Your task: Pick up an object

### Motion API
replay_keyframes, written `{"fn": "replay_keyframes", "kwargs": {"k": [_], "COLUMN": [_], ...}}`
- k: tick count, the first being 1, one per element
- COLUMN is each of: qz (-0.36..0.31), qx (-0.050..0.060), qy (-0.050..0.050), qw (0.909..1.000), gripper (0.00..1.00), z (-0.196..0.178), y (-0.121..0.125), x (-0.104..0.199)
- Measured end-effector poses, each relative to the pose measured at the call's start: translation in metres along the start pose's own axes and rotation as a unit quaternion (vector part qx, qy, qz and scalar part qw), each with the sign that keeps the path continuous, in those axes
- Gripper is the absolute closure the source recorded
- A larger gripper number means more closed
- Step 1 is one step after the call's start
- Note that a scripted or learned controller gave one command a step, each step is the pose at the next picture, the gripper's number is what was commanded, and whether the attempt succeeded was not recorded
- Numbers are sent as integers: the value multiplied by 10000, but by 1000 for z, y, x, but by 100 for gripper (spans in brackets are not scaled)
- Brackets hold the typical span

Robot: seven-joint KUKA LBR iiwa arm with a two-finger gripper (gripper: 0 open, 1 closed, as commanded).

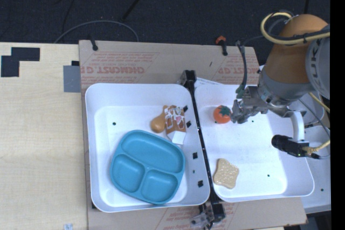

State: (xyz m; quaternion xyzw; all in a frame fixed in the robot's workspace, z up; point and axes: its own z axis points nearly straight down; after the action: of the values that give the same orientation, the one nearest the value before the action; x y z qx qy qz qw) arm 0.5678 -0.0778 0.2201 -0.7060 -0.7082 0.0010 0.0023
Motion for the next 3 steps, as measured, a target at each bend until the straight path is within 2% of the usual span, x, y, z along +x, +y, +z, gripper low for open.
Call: {"fn": "replay_keyframes", "kwargs": {"k": [2, 3], "qz": [8, -12], "qx": [4, 2], "qy": [-5, 3], "qw": [10000, 10000], "gripper": [100, 100], "z": [4, -3], "y": [-26, -40], "x": [79, 140]}}
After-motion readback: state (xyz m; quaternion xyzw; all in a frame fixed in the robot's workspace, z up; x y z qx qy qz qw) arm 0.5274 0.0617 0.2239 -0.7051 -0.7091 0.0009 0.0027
